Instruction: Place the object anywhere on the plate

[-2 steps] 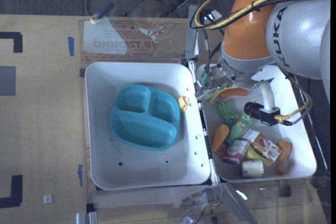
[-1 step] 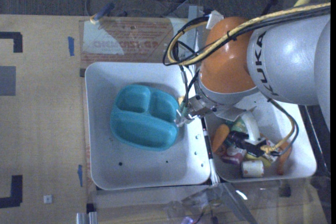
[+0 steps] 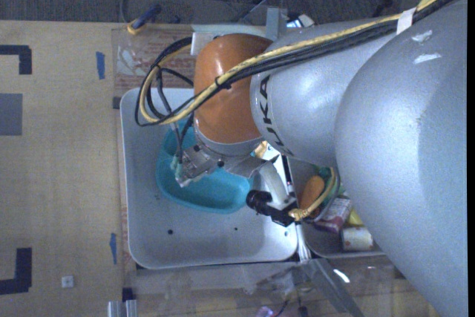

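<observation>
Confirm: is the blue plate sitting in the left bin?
Yes. The blue plate lies on the floor of the left bin, partly covered by the arm above it.

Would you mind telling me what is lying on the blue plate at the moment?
The plate's visible blue rim and lower part carry nothing. The arm's wrist covers the rest, so anything there is hidden.

My grey arm (image 3: 356,108) with its orange band (image 3: 226,96) covers most of the right white bin (image 3: 349,252) and the upper part of the turquoise plastic plate (image 3: 208,193). My tool (image 3: 187,168) is under the wrist, so its tips are too hidden to judge. The small things in the right bin, an orange one (image 3: 312,191) and a pale one (image 3: 356,238), are partly covered and I cannot identify them.
</observation>
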Available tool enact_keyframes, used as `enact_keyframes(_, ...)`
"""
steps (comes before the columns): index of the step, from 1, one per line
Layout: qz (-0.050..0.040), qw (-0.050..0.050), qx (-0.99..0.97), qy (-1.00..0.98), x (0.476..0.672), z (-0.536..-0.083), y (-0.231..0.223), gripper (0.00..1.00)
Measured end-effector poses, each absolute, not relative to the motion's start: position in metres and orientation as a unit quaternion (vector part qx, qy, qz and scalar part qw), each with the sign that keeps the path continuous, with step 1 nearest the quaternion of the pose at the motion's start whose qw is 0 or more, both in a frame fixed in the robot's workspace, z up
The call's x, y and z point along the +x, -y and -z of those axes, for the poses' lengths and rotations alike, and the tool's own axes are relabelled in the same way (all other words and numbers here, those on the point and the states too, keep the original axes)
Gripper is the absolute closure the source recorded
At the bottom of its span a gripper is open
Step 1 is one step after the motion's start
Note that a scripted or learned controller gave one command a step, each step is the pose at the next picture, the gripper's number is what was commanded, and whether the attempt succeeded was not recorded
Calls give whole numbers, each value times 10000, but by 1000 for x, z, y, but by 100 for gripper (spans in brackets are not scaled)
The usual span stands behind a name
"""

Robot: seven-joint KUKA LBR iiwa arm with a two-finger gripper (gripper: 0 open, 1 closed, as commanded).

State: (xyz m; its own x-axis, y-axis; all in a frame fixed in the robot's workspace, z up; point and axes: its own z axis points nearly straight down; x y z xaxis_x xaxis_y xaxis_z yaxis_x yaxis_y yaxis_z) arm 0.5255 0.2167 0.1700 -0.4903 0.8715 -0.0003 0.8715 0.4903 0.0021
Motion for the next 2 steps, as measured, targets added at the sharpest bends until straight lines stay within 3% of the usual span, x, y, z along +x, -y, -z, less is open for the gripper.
enact_keyframes(1, 7, -11, 4088, -9126, 482, -192, -210, 100)
enact_keyframes(2, -7, 9, 4426, -8967, 480, -321, -162, 100)
